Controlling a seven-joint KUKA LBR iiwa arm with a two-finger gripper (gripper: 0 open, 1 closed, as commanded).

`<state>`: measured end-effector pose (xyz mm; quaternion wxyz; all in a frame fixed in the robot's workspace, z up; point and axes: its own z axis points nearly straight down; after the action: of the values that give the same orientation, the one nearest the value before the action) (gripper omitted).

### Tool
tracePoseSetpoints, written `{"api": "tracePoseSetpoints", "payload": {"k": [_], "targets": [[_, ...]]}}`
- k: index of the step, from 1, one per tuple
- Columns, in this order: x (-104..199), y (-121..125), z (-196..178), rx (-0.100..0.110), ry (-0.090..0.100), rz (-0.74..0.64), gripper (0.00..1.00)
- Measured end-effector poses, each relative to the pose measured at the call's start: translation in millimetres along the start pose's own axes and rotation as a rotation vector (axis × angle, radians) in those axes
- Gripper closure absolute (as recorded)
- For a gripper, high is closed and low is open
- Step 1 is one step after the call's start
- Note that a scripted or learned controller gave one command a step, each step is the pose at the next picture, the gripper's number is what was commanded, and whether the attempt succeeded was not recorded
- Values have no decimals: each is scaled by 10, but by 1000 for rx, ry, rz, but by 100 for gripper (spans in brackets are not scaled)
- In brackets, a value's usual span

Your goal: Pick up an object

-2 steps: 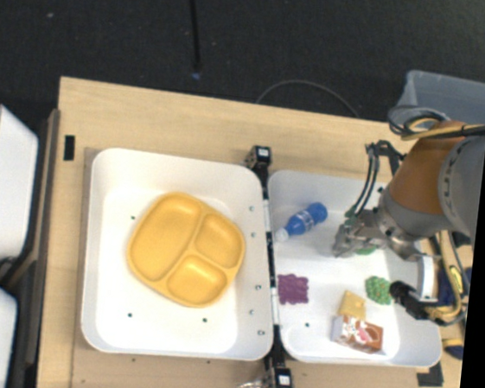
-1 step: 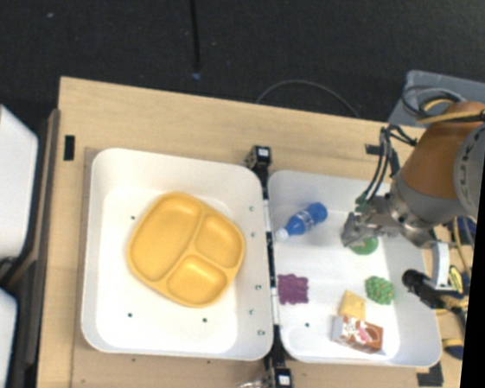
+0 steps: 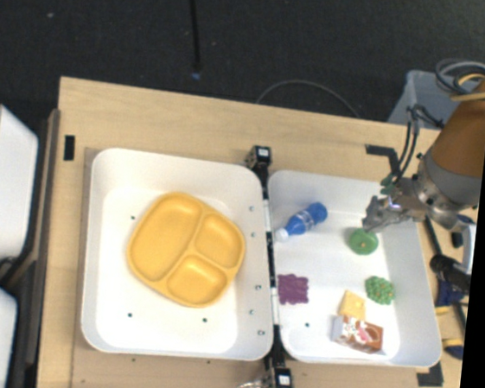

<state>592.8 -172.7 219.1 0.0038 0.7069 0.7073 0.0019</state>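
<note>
My gripper point(image 3: 375, 218) hangs over the upper right part of the right bin point(image 3: 321, 346), just above a small green round object point(image 3: 362, 242). The green piece lies on the bin floor under the fingertips; I cannot see whether they touch it. A blue bottle with a white cap point(image 3: 301, 221) lies to the left. Further down lie a purple piece point(image 3: 293, 288), a green bumpy piece point(image 3: 379, 289), a yellow wedge point(image 3: 352, 305) and a red-and-white packet point(image 3: 359, 334).
The left bin point(image 3: 99, 303) holds a yellow divided plate point(image 3: 186, 248). A black clip point(image 3: 259, 158) sits at the top of the seam between the bins, another point(image 3: 271, 382) at the bottom. Cables and grey gear point(image 3: 438, 85) stand at the upper right.
</note>
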Motion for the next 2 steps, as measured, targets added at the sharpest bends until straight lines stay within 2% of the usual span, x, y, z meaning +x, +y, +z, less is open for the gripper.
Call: {"api": "tracePoseSetpoints", "payload": {"k": [1,2], "targets": [[16,118,-559,0,1,-3,100],[491,-33,-412,8,3,-5,100]]}}
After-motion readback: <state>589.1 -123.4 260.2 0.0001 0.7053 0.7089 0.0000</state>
